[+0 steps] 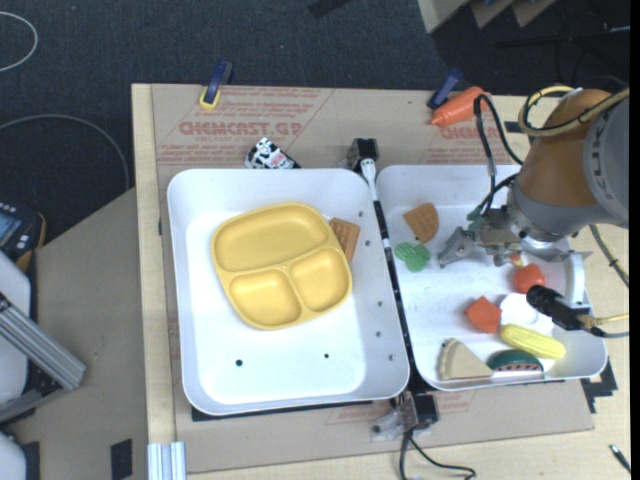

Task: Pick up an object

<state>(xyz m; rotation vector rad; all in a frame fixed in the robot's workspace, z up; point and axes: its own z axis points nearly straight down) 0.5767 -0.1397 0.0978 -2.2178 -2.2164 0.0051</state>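
My gripper [472, 255] hangs over the middle of the right bin [440, 183], fingers spread open, with nothing between them. A green toy [412, 256] lies just left of it, and a brown piece [422, 221] sits a little further back. An orange-red block [483, 314] lies in front of the gripper. A small orange object [527, 276] sits below the wrist. Near the front right are a white object [520, 314], a yellow banana-like toy [532, 342], a watermelon slice [516, 364] and a sandwich wedge [460, 360].
The left bin [200, 348] holds a yellow divided plate [282, 265] with a brown cracker-like piece [346, 236] at its right edge. A black-and-white toy [268, 154] and an orange clamp [455, 108] lie on the bench behind the bins. Cables trail by the arm [560, 173].
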